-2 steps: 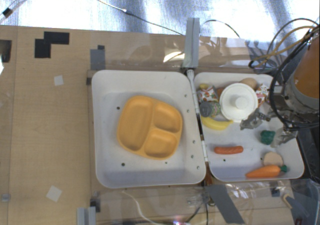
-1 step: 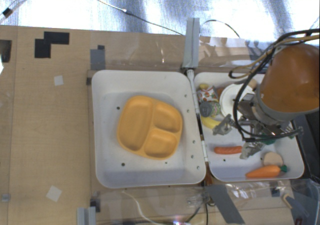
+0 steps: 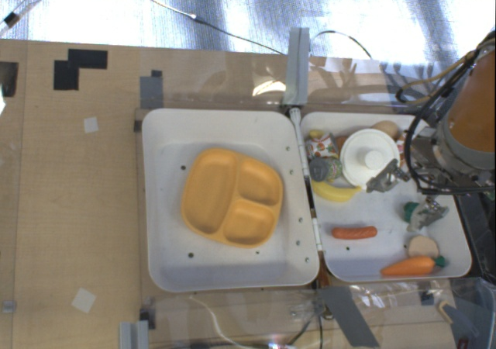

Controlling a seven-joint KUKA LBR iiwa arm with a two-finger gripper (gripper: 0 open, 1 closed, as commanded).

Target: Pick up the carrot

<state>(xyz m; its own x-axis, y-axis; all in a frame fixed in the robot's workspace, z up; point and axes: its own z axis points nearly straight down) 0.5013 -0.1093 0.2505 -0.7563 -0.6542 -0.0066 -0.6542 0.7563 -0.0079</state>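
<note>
We can't make out any readable text, honestly. The small packet (image 3: 323, 145) in the right bin (image 3: 457, 266) has a colourful printed wrapper, but it's way too small and blurry for us to read. The black blocks (image 3: 80, 67) on the tabletop (image 3: 70, 208) are just shapes, no letters or numbers.

left bin (image 3: 159, 184): yellow divided plate (image 3: 231, 197) | right bin (image 3: 364, 266): banana (image 3: 335, 191), sausage (image 3: 354, 233), white cup (image 3: 370, 157)
</note>
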